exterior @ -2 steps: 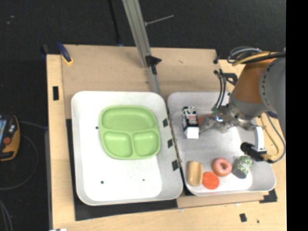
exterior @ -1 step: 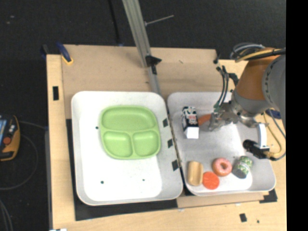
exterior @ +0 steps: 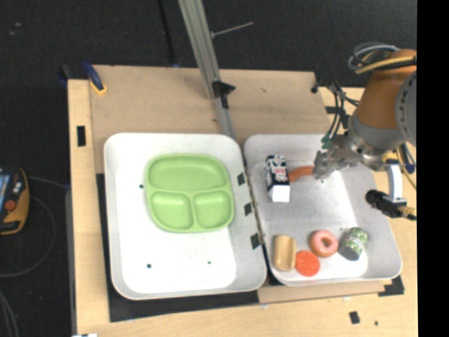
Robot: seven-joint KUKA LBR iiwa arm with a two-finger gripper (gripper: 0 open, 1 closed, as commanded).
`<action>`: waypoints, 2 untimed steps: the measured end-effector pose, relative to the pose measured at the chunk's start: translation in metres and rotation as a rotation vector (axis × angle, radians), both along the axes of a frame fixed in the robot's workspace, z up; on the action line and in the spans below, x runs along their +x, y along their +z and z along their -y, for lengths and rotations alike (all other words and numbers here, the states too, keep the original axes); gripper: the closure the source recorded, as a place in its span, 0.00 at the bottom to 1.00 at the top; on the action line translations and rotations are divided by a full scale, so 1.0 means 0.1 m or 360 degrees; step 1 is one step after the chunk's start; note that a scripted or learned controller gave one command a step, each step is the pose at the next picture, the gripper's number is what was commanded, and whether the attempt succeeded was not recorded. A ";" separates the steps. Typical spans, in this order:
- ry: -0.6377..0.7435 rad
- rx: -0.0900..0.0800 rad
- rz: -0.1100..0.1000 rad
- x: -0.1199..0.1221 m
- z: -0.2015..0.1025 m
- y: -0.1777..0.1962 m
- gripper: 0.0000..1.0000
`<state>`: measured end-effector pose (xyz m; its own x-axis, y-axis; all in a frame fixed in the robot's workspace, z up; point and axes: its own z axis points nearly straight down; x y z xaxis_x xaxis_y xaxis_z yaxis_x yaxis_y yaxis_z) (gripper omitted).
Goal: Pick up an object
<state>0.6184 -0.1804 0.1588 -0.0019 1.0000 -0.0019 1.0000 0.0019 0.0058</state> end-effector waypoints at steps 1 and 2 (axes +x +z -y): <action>-0.0002 0.0000 0.0001 -0.04 0.03 0.46 1.00; 0.0001 -0.0001 0.0003 -0.02 0.05 0.95 1.00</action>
<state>0.6161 -0.1850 0.2540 -0.0023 1.0000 -0.0027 1.0000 0.0023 0.0074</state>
